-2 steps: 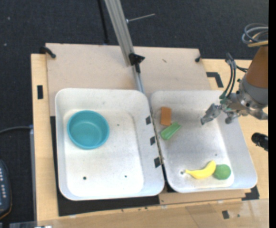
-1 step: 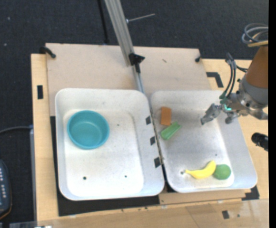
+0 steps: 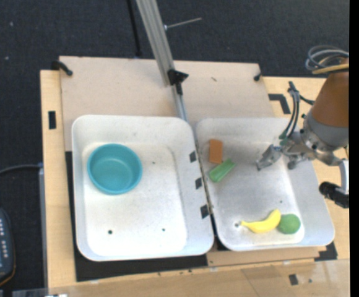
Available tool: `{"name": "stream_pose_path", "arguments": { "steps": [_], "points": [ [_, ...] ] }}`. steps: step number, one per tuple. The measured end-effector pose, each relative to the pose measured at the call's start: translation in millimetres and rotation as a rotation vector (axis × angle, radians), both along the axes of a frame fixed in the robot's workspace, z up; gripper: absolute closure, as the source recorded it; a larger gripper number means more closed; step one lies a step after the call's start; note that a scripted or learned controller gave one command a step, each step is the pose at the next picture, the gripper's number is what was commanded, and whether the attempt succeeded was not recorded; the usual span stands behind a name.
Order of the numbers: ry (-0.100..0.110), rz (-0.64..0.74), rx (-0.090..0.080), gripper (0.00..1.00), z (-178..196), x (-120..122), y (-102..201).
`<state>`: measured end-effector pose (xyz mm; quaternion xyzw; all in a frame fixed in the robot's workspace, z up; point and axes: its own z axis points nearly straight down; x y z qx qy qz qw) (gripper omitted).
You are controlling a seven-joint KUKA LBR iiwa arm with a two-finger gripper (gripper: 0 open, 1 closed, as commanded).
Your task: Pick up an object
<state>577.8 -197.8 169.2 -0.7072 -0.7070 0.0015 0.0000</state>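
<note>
Claw (image 3: 271, 158) hangs low over the upper middle of the right bin (image 3: 309, 228), a grey metal thing at the end of the arm (image 3: 331, 110) with its orange band; from where I stand I cannot tell how it is set, and nothing shows in its grip. Left of it, near the bin's left wall, lies a small orange block (image 3: 215, 151), squarish and matte, and just below that, nearly touching, a green block (image 3: 221, 171), oblong, its long axis running from lower left to upper right. Down by the bin's front edge a yellow banana (image 3: 262, 223) curves, its length lying roughly left to right with the right tip raised, and its right end touches a round green fruit (image 3: 289, 224), smooth-looking. Open white floor, faintly speckled, spreads between the claw and that lower pair. The left bin (image 3: 167, 228), shallow with rounded corners, carries a round teal bowl (image 3: 114, 168) in its upper left part, well apart from the walls on the right side. Both bins sit side by side on the pale wooden worktop (image 3: 117, 85).
</note>
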Motion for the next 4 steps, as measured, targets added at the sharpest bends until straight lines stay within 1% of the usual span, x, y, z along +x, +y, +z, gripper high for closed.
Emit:
{"name": "stream_pose_path", "arguments": {
  "steps": [1, 2, 3, 4],
  "points": [
    [0.001, 0.0, 0.001, 0.0, -43, -6, 0],
    [0.0, -0.001, 0.0, 0.0, -69, -6, -2],
    [-0.007, -0.005, -0.001, 1.0, -57, -5, -3],
    [-0.01, 0.004, -0.001, 1.0, 5, 3, 2]
  ]
}}
